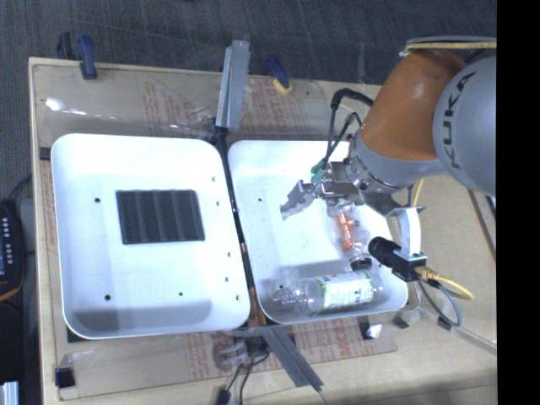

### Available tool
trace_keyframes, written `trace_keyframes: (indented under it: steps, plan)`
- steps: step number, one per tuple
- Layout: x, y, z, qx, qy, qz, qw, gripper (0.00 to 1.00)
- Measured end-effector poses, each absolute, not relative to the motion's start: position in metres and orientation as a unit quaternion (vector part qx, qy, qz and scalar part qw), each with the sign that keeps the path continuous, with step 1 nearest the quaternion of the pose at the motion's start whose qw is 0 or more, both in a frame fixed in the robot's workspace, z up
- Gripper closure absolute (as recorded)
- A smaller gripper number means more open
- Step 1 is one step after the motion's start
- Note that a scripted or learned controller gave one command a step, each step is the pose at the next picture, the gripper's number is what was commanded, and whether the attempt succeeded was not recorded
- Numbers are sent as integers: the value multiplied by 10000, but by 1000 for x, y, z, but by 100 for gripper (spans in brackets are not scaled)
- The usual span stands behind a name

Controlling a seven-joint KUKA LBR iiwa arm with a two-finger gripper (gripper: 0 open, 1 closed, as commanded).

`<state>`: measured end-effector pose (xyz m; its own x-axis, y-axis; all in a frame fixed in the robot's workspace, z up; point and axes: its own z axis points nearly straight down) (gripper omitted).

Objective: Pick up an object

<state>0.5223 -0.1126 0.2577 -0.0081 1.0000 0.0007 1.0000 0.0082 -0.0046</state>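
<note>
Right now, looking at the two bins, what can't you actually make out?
- End effector: too small and blurred in the camera view to tell open from shut, or whether it grips anything.
- Orange object in the right bin: partly hidden by the wrist; identity unclear.
- Clear bottle: label too small to read.
- Arm: cut off by the right edge.

2 shallow white plastic bins (84, 310) (261, 226), 1 clear plastic bottle (333, 294), 1 small orange tube-like item (346, 229), 1 dark ribbed rectangular pad (159, 216).
</note>
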Motion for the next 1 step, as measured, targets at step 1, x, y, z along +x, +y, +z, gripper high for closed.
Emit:
trace_keyframes:
  steps: [1]
  plan:
    - [548,-177,242,-6933,-7207,10,6,0]
